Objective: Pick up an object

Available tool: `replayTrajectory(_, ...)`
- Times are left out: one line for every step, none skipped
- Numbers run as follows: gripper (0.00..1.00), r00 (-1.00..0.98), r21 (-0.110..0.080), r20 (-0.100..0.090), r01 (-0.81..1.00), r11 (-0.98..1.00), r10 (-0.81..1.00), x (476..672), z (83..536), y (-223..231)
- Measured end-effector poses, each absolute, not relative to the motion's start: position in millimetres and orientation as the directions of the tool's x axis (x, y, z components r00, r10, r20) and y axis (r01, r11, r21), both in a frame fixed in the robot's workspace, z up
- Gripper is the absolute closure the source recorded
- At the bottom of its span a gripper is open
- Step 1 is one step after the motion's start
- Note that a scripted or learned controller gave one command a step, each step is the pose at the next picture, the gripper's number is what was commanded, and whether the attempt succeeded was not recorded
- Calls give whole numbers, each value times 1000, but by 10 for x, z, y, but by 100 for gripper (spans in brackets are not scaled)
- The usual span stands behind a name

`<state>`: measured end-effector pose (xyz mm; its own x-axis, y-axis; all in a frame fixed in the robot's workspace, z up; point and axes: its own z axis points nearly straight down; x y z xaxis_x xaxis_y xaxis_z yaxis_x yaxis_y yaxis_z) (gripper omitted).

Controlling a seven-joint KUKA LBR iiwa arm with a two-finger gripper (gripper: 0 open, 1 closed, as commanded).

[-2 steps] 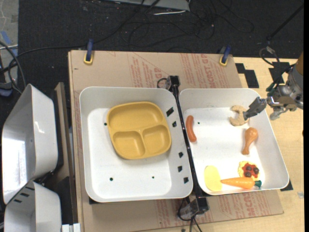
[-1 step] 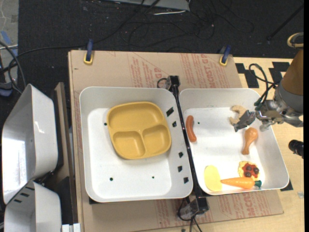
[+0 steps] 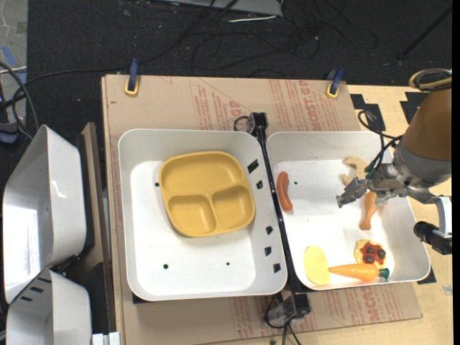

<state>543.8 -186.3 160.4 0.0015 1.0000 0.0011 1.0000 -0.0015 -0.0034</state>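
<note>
A yellow plate [image 3: 207, 193] sits in the left bin [image 3: 144, 264]. The right bin [image 3: 316, 157] holds a hot dog [image 3: 285, 191], a carrot [image 3: 356, 270] near its front edge, and the tool [image 3: 357, 190].

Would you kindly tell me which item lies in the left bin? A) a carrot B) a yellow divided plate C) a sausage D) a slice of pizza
B: the yellow divided plate lies alone in the left bin, while the carrot and sausage lie in the right bin.
</note>
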Motion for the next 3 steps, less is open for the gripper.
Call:
replayTrajectory(0,1,-4,1,1000,-1,1000,5436,1167,-1819)
replayTrajectory(100,1,1,0,1000,-1,1000,5449,1295,-1824)
replayTrajectory(100,-3,5,-2,1000,3,1000,5494,1729,-1796)
